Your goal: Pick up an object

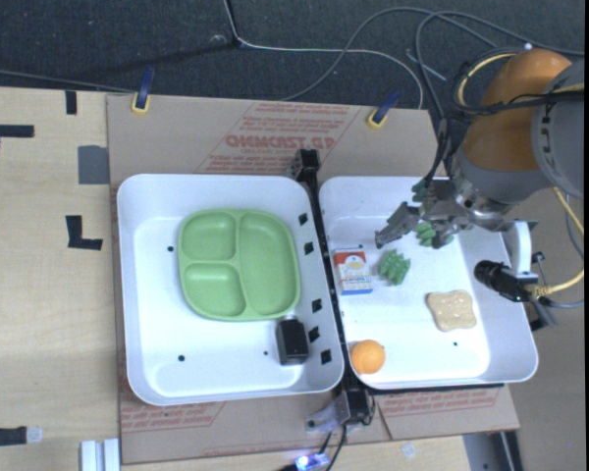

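We look down on two white bins set side by side on a cardboard sheet. Nearest us, at the front of the right bin (510, 366), an orange (368, 357) sits in the front-left corner, close to the divider btwn the bins. In the left bin (137, 361), a small black block (293, 341) lies near the front-right corner, just beside the green tray.

Moving back, a pale biscuit-like piece (452, 309) rests in the right bin's right half, well apart from the orange. Left of it, a small red-and-white carton (351, 271) lies flat near the divider, w/ a green leafy toy (396, 267) just beside it on the right. The green divided tray (240, 264), w/ three compartments, fills the middle of the left bin.

Farther back, the gripper (412, 226) hangs over the rear part of the right bin, reaching in from the right. A dark finger (397, 227) juts down and left; a bit of green shows right by the wrist, but we cannot tell what it is or whether anything is gripped, and we cannot tell if the pincer is released or clenched. The green leafy toy lies just in front of the pincer, the carton in front and to its left; both look apart from it.

Behind, the arm's orange band (515, 91) rises at far right, cables trailing across the dark floor beyond.
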Available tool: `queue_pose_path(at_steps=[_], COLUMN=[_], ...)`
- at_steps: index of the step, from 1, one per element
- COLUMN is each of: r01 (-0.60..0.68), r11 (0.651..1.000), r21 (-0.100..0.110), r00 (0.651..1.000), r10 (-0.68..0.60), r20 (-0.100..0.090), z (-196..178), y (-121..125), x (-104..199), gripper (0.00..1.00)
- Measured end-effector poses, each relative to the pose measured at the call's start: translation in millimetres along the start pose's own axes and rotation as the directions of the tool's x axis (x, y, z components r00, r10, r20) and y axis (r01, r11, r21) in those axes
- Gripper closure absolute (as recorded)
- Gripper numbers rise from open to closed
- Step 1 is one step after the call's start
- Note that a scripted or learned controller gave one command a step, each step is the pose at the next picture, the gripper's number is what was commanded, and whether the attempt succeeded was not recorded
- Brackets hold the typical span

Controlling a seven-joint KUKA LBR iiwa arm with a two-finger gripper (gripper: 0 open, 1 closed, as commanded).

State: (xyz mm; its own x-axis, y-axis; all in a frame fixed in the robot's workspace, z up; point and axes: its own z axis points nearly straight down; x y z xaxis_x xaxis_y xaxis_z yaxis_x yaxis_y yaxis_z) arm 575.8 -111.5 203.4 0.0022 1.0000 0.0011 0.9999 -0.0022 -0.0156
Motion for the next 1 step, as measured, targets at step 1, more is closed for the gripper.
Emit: queue_pose_path(at_steps=[1], r01=[0.003], r11=[1.0], r21=[-0.014], r00=[1.0], r10=[-0.003], r20=[0.001], z=[-8.0], y=[2.9], x=[0.2], gripper=[0.0])
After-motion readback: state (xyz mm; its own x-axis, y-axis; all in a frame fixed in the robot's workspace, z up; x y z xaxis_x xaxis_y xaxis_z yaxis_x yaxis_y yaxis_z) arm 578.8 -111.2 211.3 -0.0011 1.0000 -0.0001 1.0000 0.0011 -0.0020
